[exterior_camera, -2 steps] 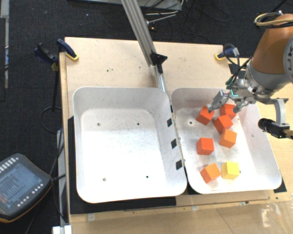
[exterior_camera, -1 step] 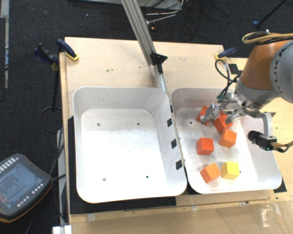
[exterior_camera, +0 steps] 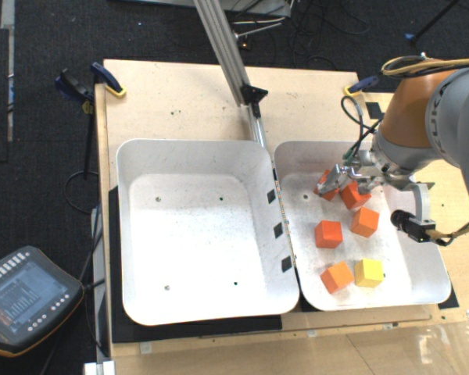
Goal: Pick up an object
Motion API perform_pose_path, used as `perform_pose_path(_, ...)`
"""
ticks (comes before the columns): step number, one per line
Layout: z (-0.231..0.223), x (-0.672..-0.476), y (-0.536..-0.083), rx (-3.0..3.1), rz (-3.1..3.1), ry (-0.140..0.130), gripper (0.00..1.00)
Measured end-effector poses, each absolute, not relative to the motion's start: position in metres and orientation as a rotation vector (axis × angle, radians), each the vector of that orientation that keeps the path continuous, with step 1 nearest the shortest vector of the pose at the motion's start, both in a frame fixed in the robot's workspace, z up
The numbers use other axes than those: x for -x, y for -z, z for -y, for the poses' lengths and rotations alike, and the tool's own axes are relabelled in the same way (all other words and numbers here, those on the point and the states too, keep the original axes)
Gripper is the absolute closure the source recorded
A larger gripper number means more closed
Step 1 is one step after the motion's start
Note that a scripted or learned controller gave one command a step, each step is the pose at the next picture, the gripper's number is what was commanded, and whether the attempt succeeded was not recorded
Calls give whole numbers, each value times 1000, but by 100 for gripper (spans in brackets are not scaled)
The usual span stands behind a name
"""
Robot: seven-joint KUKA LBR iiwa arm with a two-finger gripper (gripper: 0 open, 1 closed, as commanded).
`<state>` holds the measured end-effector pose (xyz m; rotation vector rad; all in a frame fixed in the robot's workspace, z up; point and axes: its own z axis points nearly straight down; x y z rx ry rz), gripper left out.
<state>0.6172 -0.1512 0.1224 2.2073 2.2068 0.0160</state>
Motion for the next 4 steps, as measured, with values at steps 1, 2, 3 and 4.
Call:
perform_pose_path(1,152,-618,-131,-2206,-2205,-16,100)
perform_pose_path(2,153,-621,-174,-2216,-2220,-5,100)
perform_pose_path(3,160,-617,-224,-2217,-2217,-5,100)
perform_pose_path(4,160,-618,-253,-2215,-2220,-4,100)
